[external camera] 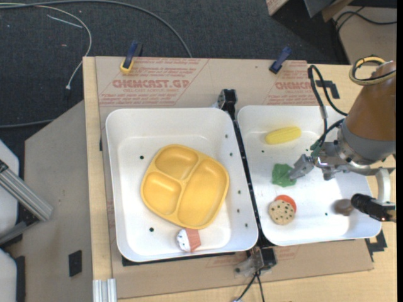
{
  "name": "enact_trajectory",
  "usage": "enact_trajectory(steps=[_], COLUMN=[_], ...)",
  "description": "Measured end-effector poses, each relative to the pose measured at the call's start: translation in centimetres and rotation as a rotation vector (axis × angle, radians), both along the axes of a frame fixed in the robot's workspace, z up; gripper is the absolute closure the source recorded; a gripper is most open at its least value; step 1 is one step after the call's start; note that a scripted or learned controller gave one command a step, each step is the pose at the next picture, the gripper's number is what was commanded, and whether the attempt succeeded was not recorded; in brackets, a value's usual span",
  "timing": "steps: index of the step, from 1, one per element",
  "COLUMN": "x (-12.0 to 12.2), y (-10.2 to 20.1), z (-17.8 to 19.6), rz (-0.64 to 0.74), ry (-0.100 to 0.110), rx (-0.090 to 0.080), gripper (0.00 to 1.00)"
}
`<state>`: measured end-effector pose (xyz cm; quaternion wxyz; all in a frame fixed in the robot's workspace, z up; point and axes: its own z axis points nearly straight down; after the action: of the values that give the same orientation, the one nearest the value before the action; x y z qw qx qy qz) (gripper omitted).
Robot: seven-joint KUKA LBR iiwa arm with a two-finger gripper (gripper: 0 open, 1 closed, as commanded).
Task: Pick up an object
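Touching pincer (301, 168): green toy (282, 175)

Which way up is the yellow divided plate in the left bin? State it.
Right way up. The yellow divided plate lies flat on the left bin floor, its three compartments facing the camera; nothing visible in them.

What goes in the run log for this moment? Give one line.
arm: over right bin | gripper: at green object | grasp: unconfirmed | also in bin: corn, cookie
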<state>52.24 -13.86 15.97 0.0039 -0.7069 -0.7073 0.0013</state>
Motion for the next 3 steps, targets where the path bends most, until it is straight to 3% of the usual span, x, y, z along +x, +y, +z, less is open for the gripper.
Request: enact_trajectory(steps=[2,3], x=[0.5,0.6], y=[0.5,0.5], z=[-7.6,-6.4], rz=[-0.001,-0.001], ry=[-0.002,-0.007], rx=[-0.001,-0.002], gripper=[0.00,1.00])
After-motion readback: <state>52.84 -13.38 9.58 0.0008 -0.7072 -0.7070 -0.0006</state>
